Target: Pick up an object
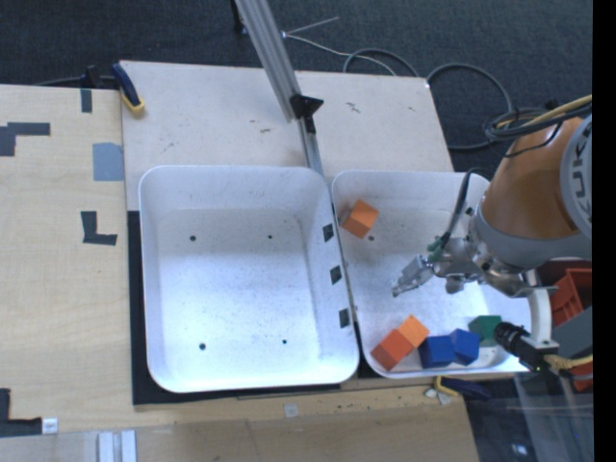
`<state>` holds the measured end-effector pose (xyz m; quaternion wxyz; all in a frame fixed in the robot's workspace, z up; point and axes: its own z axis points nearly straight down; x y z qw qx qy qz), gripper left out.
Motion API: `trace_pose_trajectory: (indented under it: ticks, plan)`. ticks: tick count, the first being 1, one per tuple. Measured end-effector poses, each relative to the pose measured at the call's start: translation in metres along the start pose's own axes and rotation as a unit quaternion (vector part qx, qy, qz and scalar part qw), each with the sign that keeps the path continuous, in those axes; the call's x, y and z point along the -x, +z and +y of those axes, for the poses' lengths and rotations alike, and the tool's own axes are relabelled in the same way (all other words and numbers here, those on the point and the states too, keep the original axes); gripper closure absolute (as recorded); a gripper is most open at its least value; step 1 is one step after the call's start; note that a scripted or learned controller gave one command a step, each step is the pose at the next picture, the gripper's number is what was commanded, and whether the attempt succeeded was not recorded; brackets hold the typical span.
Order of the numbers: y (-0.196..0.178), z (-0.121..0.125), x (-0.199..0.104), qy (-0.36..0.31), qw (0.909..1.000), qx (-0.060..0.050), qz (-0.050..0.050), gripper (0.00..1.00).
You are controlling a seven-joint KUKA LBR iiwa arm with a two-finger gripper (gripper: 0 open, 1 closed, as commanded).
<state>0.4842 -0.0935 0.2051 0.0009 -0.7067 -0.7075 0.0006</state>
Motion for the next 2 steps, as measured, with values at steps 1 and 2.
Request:
trace_pose_trajectory:
  ticks: [1, 2]
  plan:
    - [0.117, 0.042, 0.004, 0.000, 1.0000, -0.001, -0.001, 0.00]
    - [0.113, 0.107, 0.015, -0.001, 1.0000, 0.003, -0.001, 0.00]
